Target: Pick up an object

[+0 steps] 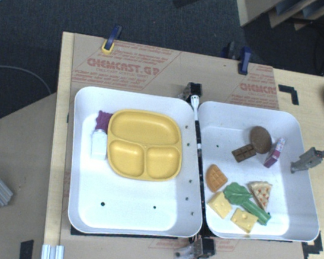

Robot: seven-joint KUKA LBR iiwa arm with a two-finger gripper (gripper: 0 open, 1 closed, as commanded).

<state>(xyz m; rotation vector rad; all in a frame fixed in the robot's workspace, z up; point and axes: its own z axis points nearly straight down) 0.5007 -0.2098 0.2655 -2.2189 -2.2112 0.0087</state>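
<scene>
Jaws [312, 159] at the right bin's [291, 231] outer right rim, grasping nothing visible; released or clenched, cannot tell. Toy food inside that bin: brown round piece [260, 138], chocolate bar [244, 152], purple bottle [275, 152], waffle [216, 178], green vegetable [245, 199], cheese cubes [232, 212]. Yellow divided tray [145, 143] in left bin [121, 210].
</scene>
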